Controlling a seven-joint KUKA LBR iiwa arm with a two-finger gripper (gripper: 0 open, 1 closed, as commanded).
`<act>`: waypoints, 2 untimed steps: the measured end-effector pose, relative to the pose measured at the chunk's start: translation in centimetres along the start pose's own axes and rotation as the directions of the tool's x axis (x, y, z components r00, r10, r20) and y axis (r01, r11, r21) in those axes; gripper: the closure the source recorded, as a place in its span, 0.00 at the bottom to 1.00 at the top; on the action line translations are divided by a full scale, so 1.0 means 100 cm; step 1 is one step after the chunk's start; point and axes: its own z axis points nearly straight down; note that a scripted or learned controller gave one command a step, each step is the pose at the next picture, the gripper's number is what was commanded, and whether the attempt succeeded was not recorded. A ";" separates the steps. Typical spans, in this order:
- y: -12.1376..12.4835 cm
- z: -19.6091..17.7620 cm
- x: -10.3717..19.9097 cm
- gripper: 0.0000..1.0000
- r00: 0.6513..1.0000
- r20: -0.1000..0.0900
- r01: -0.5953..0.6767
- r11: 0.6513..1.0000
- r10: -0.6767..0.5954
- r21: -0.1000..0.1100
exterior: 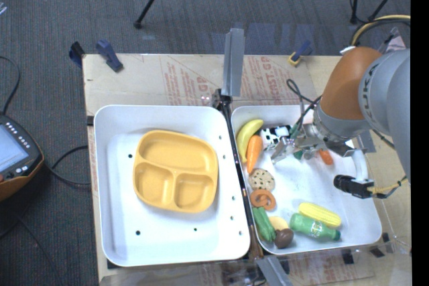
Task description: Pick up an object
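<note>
Near edge of right bin point(372, 224): green bottle point(315, 229) lying flat, yellow corn cob point(320, 213) just behind it, a brown rounded piece point(283, 238) and a green vegetable point(263, 223) to the bottle's left. Further from the bottle along the bin's left wall: orange ring-shaped piece point(262, 199), cookie point(261, 179), carrot point(253, 153), banana point(247, 133), then a black-and-white toy point(270, 137) at the far corner. Gripper point(293, 147) sits low over the bin's far half, right of the carrot and well behind the bottle. Fingers not resolved against clutter; cannot tell whether spread or closed, nothing visibly between them. Left bin point(114, 144) holds a yellow divided plate point(176, 171).
</note>
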 end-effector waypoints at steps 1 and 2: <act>0.033 0.005 -0.051 0.00 1.000 -0.001 0.003 1.000 -0.003 -0.007; 0.033 -0.003 -0.050 1.00 1.000 -0.002 0.006 1.000 -0.006 0.001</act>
